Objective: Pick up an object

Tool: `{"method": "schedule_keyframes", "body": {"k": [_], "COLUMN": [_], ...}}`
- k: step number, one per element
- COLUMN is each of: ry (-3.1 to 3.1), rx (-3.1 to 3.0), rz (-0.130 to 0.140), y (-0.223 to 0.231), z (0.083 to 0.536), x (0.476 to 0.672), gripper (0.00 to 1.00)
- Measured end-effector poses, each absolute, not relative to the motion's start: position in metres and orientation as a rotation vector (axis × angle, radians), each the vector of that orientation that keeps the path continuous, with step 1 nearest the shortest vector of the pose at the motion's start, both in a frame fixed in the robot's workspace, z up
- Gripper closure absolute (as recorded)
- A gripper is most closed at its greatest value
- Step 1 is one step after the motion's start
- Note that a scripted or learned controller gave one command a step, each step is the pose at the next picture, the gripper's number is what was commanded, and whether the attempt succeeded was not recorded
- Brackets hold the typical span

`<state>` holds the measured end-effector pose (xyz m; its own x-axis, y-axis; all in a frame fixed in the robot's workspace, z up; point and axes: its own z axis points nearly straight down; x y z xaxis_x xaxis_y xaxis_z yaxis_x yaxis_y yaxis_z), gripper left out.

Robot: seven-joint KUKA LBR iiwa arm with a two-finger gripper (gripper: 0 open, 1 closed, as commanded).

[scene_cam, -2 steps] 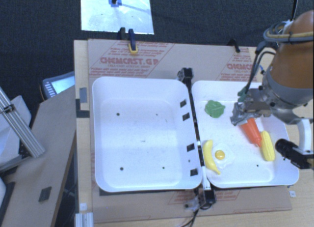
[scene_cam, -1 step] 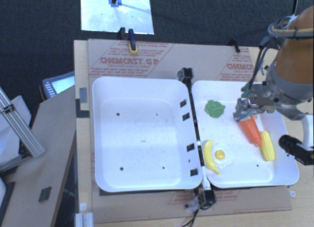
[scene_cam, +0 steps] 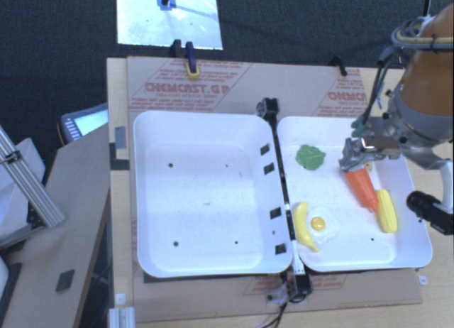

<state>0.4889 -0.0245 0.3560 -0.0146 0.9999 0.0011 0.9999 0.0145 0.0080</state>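
The right bin (scene_cam: 415,248) holds several toy foods. An orange carrot (scene_cam: 364,190) lies slanted near its right side, with a yellow corn cob (scene_cam: 386,211) touching its lower end. A green leafy piece (scene_cam: 310,156) sits near the bin's back left. A yellow banana (scene_cam: 302,226) and a fried egg (scene_cam: 319,225) lie at the front left. My gripper (scene_cam: 359,156) hangs low over the carrot's upper end, and its grey body hides that tip. Whether it touches the carrot is unclear.
The left bin (scene_cam: 142,177) stands beside the right one, with black clips (scene_cam: 269,170) along the shared wall. A black part (scene_cam: 429,213) juts in at the right bin's right rim. Both bins rest on a cardboard sheet (scene_cam: 234,82).
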Motion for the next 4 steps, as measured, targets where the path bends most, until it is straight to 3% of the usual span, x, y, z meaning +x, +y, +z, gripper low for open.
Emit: {"method": "schedule_keyframes", "body": {"k": [4], "ry": [2.25], "rx": [2.173], "rz": [0.023], "y": [-0.024], "z": [0.4], "x": [0.492], "gripper": [1.0]}}
